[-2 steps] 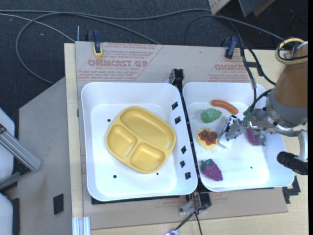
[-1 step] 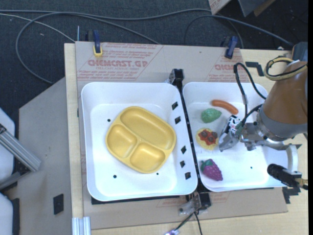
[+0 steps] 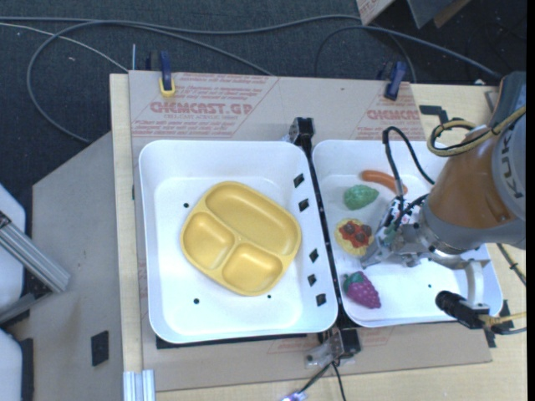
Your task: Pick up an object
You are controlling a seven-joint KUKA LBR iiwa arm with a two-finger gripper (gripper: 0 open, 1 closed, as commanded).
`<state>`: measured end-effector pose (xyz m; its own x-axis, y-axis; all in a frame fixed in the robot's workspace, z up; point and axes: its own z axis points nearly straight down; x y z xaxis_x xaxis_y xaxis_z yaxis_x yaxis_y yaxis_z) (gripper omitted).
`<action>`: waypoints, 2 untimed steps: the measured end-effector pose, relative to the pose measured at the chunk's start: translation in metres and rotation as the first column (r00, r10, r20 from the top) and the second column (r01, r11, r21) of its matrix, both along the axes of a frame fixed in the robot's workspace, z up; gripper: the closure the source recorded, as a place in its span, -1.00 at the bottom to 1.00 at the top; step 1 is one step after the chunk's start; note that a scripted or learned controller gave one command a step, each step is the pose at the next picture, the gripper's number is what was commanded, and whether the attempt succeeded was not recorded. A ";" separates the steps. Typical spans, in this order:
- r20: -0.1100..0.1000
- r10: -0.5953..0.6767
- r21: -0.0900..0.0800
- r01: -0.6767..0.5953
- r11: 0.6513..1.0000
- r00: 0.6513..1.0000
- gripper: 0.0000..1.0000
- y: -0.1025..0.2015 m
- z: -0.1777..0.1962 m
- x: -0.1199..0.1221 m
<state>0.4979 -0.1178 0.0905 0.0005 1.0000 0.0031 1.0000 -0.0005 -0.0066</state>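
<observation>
Well, the surface (image 3: 209, 107) is a pale board with red printed lettering, held by blue clamps (image 3: 166, 72) at its far edge and set over dark carpet (image 3: 75, 23) where grey cables (image 3: 50, 65) loop about. Two white bins sit side by side on it. The left bin (image 3: 159, 224) holds a yellow divided plate (image 3: 241, 236) near its middle. The right bin (image 3: 418, 303) holds small toy foods along its left side: an orange carrot-like piece (image 3: 378, 177) toward the far edge, a green leafy piece (image 3: 361, 196) just nearer, a yellow and red piece (image 3: 354, 235) below that, and a purple grape bunch (image 3: 362, 289) at the near left corner. The grey and orange arm (image 3: 472, 199) reaches in from the right edge, and its pincer (image 3: 391, 239) hangs low just beside the yellow and red piece, between the green piece and the grapes. Whether it is released or clenched I cannot tell.
</observation>
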 end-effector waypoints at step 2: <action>0.013 0.002 -0.004 -0.002 1.000 1.000 1.00 0.000 0.078 0.004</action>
<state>0.5022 -0.1176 0.1688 -0.0013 1.0000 -0.0012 1.0000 0.0014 0.0064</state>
